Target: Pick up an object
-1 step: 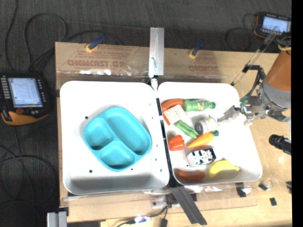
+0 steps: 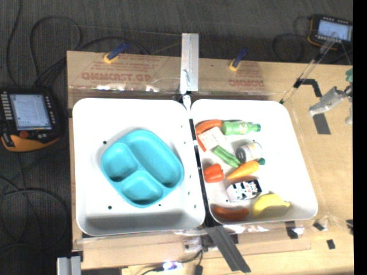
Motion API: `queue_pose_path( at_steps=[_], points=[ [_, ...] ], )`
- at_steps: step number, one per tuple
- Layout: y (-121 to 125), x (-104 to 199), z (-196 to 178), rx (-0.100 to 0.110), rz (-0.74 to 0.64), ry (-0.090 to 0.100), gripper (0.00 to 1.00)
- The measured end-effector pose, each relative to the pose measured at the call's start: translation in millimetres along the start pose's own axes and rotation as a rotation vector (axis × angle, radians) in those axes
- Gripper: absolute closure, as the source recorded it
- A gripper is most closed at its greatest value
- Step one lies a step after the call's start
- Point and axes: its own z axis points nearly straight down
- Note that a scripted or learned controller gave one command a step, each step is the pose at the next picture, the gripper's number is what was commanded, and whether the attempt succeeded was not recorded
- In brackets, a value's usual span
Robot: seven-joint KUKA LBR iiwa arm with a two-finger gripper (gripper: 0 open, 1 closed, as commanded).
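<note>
Nothing lifted yet: toy food crowds my right bin; end effector at two o'clock, grip state unclear.

toy pile overlapping, dice box print unreadable

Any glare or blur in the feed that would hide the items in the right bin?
Camera view: even lighting and soft shadows; the right bin has bright white walls but no washout over its items; the banana and carrot read sharp enough; the gripper looks slightly soft.
</note>
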Motion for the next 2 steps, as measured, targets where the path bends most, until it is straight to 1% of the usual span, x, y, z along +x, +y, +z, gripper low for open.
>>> queue_pose_path(
  at_steps=[1, 2],
  points=[
    [33.2, 67.4, 143.6, 0.002, -0.09, 0.003, 0.0],
    [19.6, 107.1, 279.6, -0.012, -0.13, 0.003, 0.0]
  ],
)
